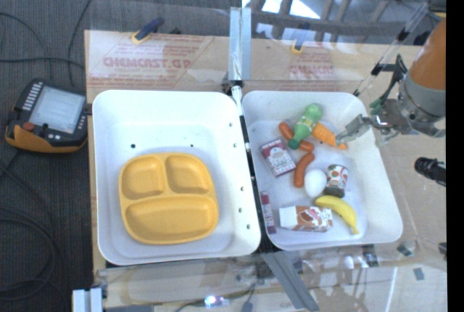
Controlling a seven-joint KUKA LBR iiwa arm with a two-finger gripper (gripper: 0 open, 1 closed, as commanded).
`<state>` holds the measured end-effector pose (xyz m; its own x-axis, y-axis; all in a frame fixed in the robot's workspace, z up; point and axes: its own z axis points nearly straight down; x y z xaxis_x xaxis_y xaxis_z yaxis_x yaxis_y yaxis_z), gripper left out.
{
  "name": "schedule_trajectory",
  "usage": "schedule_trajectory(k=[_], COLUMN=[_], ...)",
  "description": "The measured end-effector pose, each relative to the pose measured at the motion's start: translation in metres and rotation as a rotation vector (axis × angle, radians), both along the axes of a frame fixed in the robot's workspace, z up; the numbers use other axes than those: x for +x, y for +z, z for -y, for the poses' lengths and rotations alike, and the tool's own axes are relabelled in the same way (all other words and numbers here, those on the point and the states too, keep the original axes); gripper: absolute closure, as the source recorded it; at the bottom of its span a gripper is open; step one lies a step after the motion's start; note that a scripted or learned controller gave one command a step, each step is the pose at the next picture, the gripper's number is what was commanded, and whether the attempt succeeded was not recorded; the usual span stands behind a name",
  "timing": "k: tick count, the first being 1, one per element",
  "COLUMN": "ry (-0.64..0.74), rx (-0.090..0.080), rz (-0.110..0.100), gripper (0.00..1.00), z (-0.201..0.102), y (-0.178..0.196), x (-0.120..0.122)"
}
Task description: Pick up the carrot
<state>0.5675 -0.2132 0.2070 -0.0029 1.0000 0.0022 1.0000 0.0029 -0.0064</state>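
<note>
Your bench (181, 60) carries two white bins side by side. The left bin (167, 115) holds a yellow tray (168, 196). In the right bin (377, 194), the carrot (325, 135) lies near the far side, just right of a green bottle (305, 125), with an egg (315, 182) and banana (341, 211) nearer you. Your gripper (353, 130) sits just right of the carrot, fingers spread, nothing between them.

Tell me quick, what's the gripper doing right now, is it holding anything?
Gripper: beside the carrot in the right bin; grip state cannot be told.
</note>
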Motion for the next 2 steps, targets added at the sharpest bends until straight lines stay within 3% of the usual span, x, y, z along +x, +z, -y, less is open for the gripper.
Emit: schedule_trajectory(k=[1,2], ry=[-0.07,-0.069], rx=[0.007,0.001], rz=[0.008,-0.003], gripper=[0.0,1.0], z=[-0.0013,0.0006], y=[-0.11,-0.1069], x=[0.0461,0.0436])
